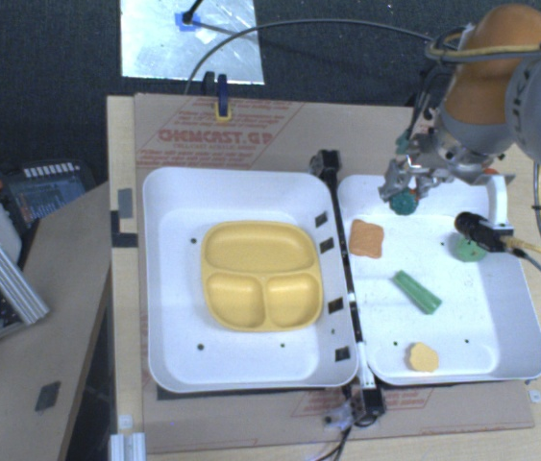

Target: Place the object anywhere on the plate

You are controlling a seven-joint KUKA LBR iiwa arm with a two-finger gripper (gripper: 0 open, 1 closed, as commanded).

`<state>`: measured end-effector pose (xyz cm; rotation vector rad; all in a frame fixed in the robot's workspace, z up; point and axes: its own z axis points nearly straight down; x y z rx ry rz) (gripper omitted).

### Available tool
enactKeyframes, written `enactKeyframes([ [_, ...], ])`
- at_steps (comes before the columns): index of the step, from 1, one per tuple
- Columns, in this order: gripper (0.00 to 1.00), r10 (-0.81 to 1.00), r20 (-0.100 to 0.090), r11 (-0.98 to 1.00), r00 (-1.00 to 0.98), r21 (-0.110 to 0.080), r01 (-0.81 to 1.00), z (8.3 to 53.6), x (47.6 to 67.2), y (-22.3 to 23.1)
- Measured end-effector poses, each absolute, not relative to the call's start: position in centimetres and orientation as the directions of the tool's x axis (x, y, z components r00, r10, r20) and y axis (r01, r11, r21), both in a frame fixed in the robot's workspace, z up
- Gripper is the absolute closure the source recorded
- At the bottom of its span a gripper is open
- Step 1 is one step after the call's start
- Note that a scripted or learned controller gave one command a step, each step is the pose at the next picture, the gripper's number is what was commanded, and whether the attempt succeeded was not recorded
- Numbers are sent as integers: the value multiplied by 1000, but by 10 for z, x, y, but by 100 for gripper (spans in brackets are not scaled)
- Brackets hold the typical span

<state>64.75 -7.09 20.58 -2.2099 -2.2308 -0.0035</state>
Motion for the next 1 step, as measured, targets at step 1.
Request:
enactKeyframes([
  [1, 100, 1000, 2, 10, -10, 1, 1000, 216, 629, -13],
])
